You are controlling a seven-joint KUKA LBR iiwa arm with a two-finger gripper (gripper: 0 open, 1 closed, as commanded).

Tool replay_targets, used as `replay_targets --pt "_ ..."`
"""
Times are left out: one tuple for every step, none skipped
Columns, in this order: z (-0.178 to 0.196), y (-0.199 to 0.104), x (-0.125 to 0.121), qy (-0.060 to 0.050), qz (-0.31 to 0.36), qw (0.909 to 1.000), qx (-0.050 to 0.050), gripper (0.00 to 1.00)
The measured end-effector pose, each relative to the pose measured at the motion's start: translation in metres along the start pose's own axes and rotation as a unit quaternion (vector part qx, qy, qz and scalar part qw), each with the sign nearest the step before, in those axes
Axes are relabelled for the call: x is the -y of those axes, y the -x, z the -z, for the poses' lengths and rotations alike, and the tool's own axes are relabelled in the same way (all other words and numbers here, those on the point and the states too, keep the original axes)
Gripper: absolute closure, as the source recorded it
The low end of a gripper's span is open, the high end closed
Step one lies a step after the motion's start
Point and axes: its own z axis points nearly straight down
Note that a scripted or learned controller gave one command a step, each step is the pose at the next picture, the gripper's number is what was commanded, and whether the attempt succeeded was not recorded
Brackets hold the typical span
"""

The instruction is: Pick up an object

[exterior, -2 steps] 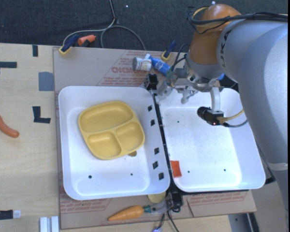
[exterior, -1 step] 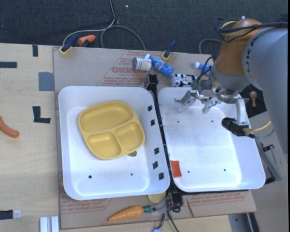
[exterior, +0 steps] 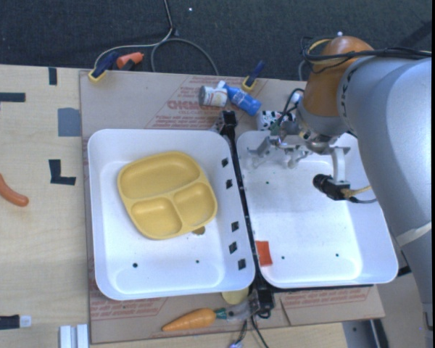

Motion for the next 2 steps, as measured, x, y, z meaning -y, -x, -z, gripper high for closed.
replay_targets --pt "-0.018 0.017 -0.005 0.001 -0.001 1.0000 0.000 0.00" --pt "-0.016 -0.006 0.044 0.004 -0.001 1.0000 0.001 0.00"
